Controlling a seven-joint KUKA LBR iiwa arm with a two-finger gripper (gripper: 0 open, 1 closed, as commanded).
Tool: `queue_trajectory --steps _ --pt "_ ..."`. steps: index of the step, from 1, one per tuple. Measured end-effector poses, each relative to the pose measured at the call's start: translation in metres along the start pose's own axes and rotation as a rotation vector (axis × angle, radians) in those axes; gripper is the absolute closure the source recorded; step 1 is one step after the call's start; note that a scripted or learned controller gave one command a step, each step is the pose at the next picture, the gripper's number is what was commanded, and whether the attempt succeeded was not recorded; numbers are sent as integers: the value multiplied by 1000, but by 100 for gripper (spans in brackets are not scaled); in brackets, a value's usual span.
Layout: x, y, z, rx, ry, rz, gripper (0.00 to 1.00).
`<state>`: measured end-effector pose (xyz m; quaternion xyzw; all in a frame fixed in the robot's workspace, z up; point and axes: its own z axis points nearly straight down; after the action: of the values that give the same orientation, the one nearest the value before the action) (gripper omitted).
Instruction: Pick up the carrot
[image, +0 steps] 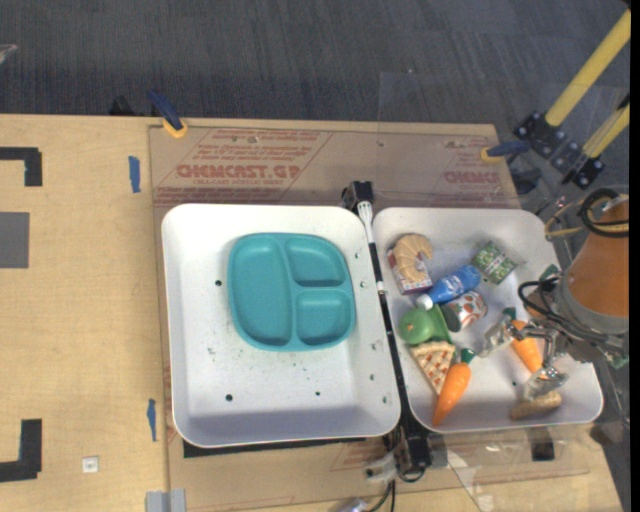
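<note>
Camera view, slanted from above. Pale wooden bench (80, 300) with a printed cardboard sheet (330, 160) under two shallow white plastic bins, rounded at the corners and set side by side, rims touching.

Left bin (190, 330): smooth, lightly speckled floor, bearing one teal plate (292, 290), matte, rounded, divided into three compartments.

Right bin (520, 235): crowded with small toy foods. From the far side toward the near side: tan bread roll (410, 258); green patterned packet (493, 261); blue bottle (452, 285) lying on its side; small can (468, 310); glossy green pepper (422, 324); triangular pizza slice (434, 362); brown block (535, 404) at the near rim.

Arm (600, 270), orange-banded, entering from the right above the right bin's right edge. Gripper (547, 372), metallic, low over the bin's near right part; opening impossible to tell. Small orange piece (526, 353) just beside it, on the left.

Carrot (452, 388): smooth orange taper with a green top, lying tilted on the bin floor, just beside the pizza slice, left of the gripper and apart from it.
</note>
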<state>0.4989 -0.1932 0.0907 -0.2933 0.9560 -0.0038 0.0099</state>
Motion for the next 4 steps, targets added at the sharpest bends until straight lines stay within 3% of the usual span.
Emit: queue_trajectory --steps 1,2,3,4 --pt "-4 16 0 2 5 118 0" --pt "-9 15 -13 8 -7 116 100" --pt "-35 37 -44 -10 7 -99 100" --pt "-38 37 -55 -6 0 -99 100"
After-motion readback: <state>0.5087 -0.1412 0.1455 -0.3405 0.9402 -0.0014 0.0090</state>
